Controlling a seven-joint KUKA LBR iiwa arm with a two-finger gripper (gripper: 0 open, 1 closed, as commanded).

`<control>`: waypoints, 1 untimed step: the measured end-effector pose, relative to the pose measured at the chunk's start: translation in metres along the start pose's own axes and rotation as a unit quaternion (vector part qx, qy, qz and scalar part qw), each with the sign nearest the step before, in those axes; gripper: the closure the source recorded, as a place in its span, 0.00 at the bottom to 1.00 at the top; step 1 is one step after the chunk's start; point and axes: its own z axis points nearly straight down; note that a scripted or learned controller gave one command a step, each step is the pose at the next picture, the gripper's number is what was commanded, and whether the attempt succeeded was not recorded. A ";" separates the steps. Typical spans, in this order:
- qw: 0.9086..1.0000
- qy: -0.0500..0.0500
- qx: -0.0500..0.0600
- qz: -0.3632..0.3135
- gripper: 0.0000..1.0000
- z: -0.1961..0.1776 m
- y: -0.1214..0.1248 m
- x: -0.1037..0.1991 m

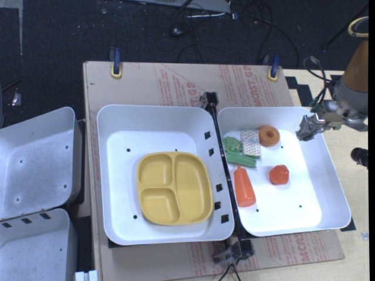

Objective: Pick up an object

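Nearest the camera in the right bin lies the orange carrot-shaped piece, beside the red lump; both look like light, stiff, smooth plastic toys, so I judge a grip across the carrot's narrow middle safest against slipping. Beyond sit the green piece, a pale speckled block and a brown doughnut. My jaws hover over the bin's right rim, holding nothing; I cannot tell their gap. The left bin bears a yellow tray. Past the cardboard counter, cables cross a dark floor.
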 end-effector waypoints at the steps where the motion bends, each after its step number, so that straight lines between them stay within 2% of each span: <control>1: 1.000 0.001 0.001 -0.003 1.00 -0.010 0.007 0.056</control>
